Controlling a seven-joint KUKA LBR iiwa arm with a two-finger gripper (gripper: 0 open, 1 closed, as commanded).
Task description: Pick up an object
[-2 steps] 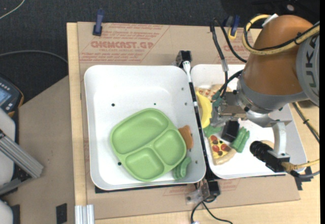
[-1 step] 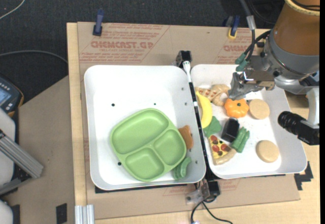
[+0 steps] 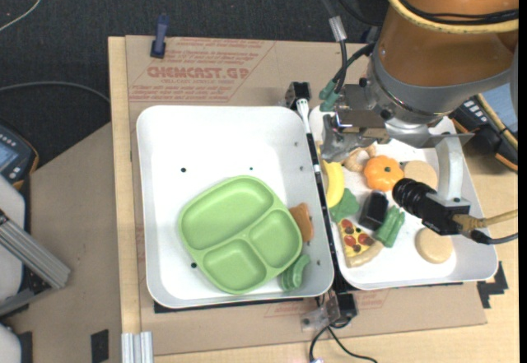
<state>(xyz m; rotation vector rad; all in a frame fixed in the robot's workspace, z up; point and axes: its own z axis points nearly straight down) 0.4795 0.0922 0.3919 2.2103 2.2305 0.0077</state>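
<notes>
Hovering above the right bin, tool [image 3: 346,139], grip indiscernible, sits just above banana [image 3: 334,182].

Two shallow white bins sit side by side on a brown board. The left bin [image 3: 165,188] holds a green divided plate [image 3: 239,232], lower centre of the frame, with a brown piece [image 3: 302,221] touching its right rim. The right bin [image 3: 461,267] holds a banana [image 3: 334,182], an orange fruit [image 3: 382,172], a pizza slice [image 3: 357,239], a green item [image 3: 389,228], a black block [image 3: 373,210] and a tan disc [image 3: 434,247]. The arm [image 3: 449,16] fills the upper right, above the right bin.
</notes>
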